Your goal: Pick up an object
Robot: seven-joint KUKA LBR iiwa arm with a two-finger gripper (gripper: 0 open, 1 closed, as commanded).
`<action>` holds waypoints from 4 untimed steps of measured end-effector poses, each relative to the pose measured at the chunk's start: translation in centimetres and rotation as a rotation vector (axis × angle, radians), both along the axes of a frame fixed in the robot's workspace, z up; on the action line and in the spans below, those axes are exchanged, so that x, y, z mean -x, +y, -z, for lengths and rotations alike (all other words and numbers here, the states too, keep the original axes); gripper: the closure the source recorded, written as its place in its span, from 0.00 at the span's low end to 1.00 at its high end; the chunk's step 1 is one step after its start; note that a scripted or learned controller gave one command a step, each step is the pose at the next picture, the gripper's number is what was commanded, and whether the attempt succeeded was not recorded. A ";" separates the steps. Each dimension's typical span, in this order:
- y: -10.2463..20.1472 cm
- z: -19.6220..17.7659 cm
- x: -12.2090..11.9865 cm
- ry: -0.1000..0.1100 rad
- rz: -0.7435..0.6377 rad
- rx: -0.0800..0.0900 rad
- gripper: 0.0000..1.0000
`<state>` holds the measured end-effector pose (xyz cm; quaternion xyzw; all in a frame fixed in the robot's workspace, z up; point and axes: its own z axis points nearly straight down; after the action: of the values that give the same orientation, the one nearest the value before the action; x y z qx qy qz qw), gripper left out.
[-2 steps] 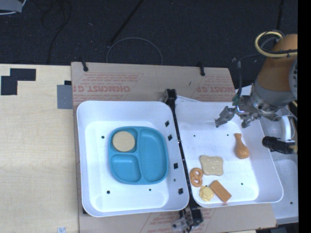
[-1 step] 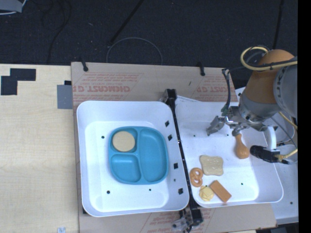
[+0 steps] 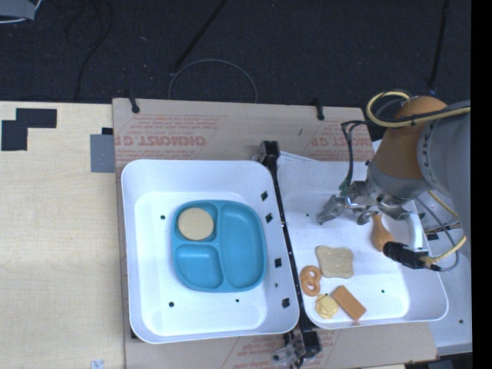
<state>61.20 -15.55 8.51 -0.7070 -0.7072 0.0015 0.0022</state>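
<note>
Cardboard sheet (image 3: 200,129) under the white bins (image 3: 146,198): red print above the left bin, upside down, not legible.

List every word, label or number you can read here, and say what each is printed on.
"CHEMCRZT. G P", red, upside down, roughly as it reads: on the cardboard sheet behind the left bin.
Red print on the cardboard behind the right bin: cut off, unreadable.
Red print along the cardboard's front edge: too small to read.
</note>
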 end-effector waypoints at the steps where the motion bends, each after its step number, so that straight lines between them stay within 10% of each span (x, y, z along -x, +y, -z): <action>1: -0.1 -1.2 -0.1 -0.002 0.001 0.001 1.00; 4: 0.7 -19.3 -0.9 -0.010 -0.001 0.002 1.00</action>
<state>62.11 -14.80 27.85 -0.7066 -0.7076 -0.0013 -0.0023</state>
